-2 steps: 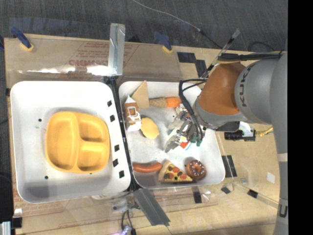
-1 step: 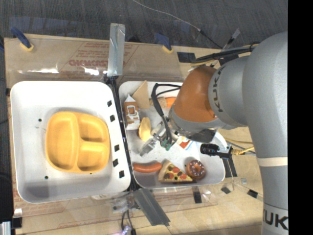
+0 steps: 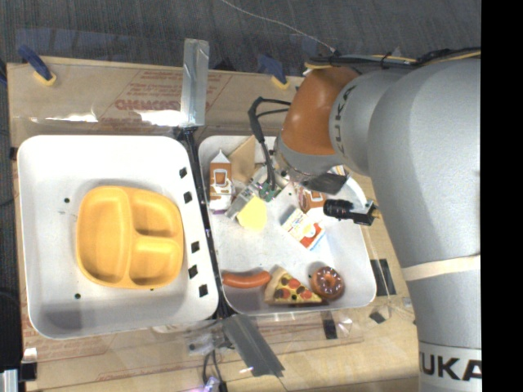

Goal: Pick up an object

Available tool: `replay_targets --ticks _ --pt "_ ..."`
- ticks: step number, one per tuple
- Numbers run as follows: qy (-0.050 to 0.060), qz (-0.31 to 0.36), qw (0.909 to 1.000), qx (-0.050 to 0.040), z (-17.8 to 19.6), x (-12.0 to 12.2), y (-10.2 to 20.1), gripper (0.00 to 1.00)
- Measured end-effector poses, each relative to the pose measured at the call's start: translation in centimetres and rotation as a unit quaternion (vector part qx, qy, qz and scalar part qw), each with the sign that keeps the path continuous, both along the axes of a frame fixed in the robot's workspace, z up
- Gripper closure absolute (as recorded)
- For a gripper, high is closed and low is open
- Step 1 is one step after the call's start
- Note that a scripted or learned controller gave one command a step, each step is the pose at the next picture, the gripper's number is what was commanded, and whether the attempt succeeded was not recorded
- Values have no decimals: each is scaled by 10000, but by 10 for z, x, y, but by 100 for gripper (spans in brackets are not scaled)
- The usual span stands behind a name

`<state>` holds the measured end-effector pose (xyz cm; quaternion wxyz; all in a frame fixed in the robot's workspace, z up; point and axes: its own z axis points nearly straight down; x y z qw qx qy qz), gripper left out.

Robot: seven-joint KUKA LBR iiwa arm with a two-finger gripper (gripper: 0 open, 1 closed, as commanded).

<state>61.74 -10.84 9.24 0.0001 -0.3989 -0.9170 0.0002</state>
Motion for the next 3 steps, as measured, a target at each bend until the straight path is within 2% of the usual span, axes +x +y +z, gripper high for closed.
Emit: replay_targets --ticks 1,2,3 --pt "26 37 10000 -6 9 -1 1 100" --pt "-60 -599 9982 13 133 29 88 100" --pt "-21 -1465 9892 -13 203 40 -14 100"
